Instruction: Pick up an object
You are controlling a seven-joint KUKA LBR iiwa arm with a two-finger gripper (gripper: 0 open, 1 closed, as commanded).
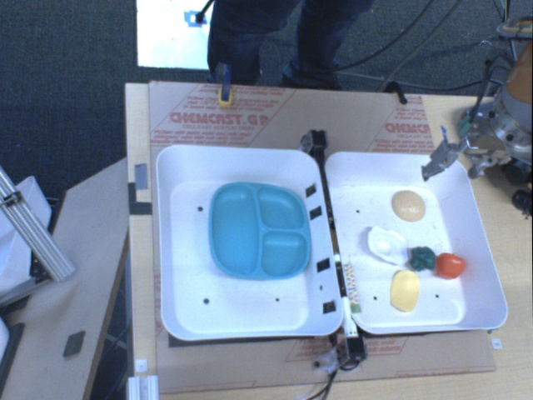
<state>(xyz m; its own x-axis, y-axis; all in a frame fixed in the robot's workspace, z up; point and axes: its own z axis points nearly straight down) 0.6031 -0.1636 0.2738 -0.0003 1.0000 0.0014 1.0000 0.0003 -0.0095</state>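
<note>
Nearest us in the right bin (479, 223) lies a yellow piece (405, 291), close to the front wall. Just behind it we see a dark green piece (422, 258) touching a red one (450, 265), with a white piece (385, 244) just left of them. We judge this cluster risky: jaws closing on one item could nudge its neighbours or catch two at once, and the small rounded shapes could squirt out.

Farther back a tan egg (408, 206) sits apart from the rest, the cleaner target, though its curved surface could roll under a slanted approach.

Farthest, the gripper (439, 162) hangs over the bin's back right corner, with nothing between its fingers; whether the jaws are open we cannot tell.

The left bin (179, 223) holds a blue tray (241, 232).
</note>
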